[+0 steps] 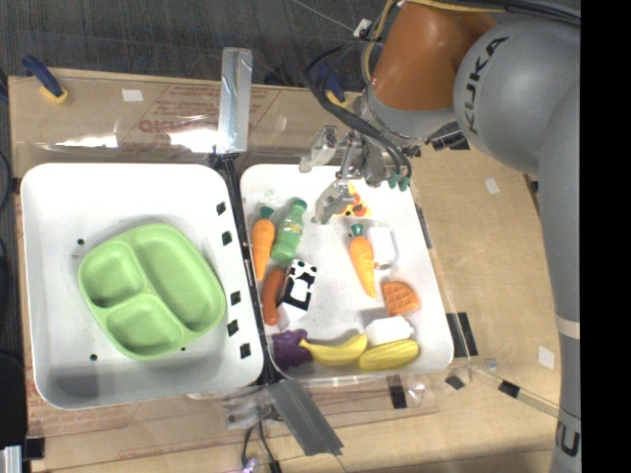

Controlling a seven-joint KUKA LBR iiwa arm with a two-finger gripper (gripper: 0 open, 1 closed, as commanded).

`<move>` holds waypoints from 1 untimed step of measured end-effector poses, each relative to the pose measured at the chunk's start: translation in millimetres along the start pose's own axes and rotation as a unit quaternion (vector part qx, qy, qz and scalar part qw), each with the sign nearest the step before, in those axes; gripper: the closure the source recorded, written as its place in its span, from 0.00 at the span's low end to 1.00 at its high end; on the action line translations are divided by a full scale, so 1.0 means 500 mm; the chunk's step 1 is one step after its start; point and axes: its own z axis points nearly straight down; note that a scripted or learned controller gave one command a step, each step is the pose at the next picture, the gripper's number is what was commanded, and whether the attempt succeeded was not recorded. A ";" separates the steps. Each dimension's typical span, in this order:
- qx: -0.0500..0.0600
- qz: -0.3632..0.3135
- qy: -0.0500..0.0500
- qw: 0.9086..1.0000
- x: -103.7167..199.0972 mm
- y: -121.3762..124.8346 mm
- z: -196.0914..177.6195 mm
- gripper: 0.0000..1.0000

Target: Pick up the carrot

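We see the carrot [363,261] lying in the right bin [430,264], toward its right side, long axis running roughly top to bottom in the camera view with the green leafy end up near the gripper [340,197] and the pointy tip aimed down at a small orange waffle-looking piece [399,297]. The gripper hangs just above the carrot's green end, and honestly we can't tell how it's set. Same bin also has another carrot [261,242] along the left wall, a green bottle [289,230], a black and white block [300,285], a banana [335,348], a purple thing [289,345] and a yellow lemon-ish piece [388,354]. The left bin [49,205] holds a green divided plate [151,289].
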 end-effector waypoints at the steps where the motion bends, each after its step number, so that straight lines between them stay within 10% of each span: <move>1: -0.001 0.049 0.002 0.999 0.035 -0.106 0.262 0.00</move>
